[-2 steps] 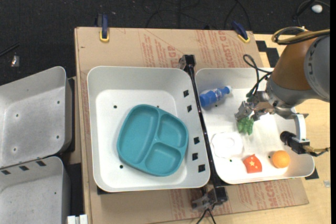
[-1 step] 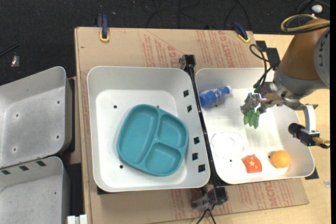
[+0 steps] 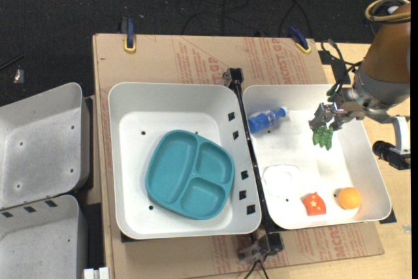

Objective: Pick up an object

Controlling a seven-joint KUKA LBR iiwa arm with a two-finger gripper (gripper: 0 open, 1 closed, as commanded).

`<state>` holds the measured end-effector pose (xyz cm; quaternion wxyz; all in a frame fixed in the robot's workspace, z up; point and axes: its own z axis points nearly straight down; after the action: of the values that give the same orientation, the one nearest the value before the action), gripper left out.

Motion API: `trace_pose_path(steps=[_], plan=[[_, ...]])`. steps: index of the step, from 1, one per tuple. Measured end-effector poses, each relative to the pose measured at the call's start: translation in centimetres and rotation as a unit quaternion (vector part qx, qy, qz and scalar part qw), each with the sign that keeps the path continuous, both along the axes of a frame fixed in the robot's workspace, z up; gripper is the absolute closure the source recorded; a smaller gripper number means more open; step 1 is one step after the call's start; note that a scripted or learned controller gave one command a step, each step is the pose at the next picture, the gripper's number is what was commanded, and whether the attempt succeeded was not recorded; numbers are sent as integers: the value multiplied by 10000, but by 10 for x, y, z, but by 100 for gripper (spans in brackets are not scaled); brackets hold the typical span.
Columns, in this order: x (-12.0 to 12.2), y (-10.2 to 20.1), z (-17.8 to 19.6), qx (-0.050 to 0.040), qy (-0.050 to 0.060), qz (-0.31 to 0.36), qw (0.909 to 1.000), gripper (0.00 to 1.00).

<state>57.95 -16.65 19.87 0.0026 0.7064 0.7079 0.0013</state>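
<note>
Red print on cardboard sheet [image 3: 189, 55] under the bins, upside down and partly covered; a few capital letters show near the top edge, wording not legible. More red print on its bottom right strip, also unreadable. No other text legible.

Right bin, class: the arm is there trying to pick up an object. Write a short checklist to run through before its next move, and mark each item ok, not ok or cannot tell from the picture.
1. Gripper is over the right bin, not the rim: ok.
2. Green object sits at the fingertips: ok.
3. Green object is truly clamped and lifted off the floor: cannot tell.
4. Blue bottle, lying to the left of the gripper, is apart from it: ok.
5. Orange ball and red object lie near the front wall, out of the way: ok.
6. Teal divided plate lies in the left bin, unaffected: ok.
</note>
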Motion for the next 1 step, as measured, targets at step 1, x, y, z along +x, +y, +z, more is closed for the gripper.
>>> trace_pose_path(steps=[1], plan=[[14, 57, -3, 16, 16, 29, 10000, 100]])
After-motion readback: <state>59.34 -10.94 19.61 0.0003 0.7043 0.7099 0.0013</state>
